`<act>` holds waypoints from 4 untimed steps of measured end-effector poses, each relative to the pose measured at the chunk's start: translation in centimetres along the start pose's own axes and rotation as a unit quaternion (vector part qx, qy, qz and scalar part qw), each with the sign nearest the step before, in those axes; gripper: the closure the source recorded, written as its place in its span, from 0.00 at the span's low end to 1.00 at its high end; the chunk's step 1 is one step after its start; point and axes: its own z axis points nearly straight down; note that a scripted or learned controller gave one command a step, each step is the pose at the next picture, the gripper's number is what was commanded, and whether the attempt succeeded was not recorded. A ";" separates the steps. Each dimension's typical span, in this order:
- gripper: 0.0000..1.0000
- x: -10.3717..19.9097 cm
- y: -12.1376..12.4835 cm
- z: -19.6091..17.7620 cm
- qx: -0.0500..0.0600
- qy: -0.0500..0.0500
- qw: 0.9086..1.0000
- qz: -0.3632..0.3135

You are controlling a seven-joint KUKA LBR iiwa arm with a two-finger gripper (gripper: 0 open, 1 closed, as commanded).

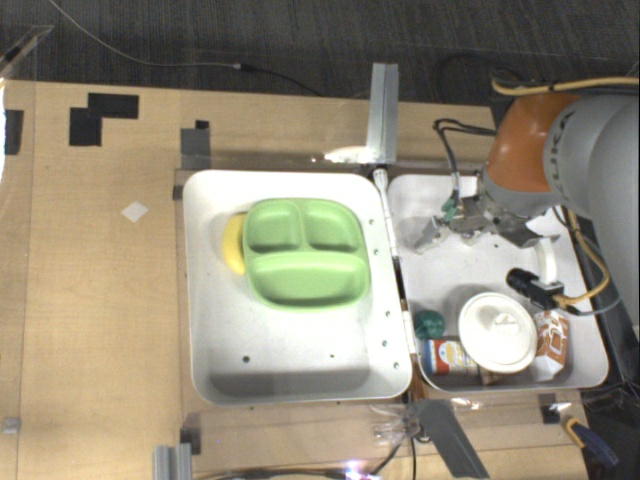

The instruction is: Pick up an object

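- Two white bins are being shown side by side; the right bin (pixel 405 203) is being taken as the landmark, and the gripper (pixel 448 218) is being held low over its far half, apart from everything lying in it.
- Nothing is being seen between the tips, and whether the gripper is open or closed cannot be told, since it is being blurred against the white floor.
- Several candidates are being offered along the near wall of the right bin: a white bowl (pixel 497 330), a small can (pixel 445 356) lying on its side, a dark green lump (pixel 429 323) beside it, and a brown packet (pixel 552 338) in the near right corner.
- The bowl is being judged stiff, light and slippery; its rim is probably the only place where hold could be taken.
- The can is being judged rigid and likely to roll; it would best be taken across its short width.
- The packet is being judged soft and crushable.
- In the bin to the left of the landmark, a green divided tray (pixel 304 251) is being seen lying over a yellow thing (pixel 232 245).
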 end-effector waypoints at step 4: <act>0.00 1.9 -5.4 -0.2 -0.001 -0.001 0.989 -0.147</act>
